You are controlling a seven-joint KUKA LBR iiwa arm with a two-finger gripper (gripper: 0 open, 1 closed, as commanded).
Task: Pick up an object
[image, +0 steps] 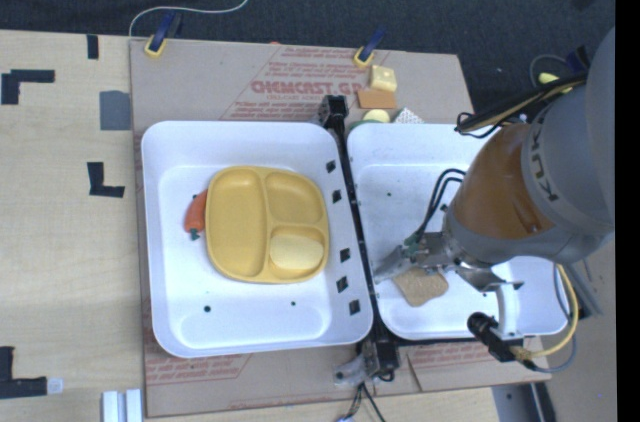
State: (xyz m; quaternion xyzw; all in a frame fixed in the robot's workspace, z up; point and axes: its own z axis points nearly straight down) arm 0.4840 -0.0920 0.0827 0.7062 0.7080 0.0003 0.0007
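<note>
A tan, toast-like flat piece (421, 287) lies near the front left of the right bin (400, 160). My gripper (420, 260) hangs low over that bin, just above and behind the tan piece, at the end of the grey arm with its orange band (500, 195). The wrist hides the bin floor beneath it. In the left bin (165, 310) a yellow divided plate (268, 223) lies flat, and an orange-red object (194, 211) pokes out from under its left edge.
Behind the bins on the cardboard sit a yellow block (383, 77), a tan block (377, 97) and a pale green ball (375, 117). A black divider with clips (345, 210) runs between the bins. Cables trail at the right bin's front right corner (520, 340).
</note>
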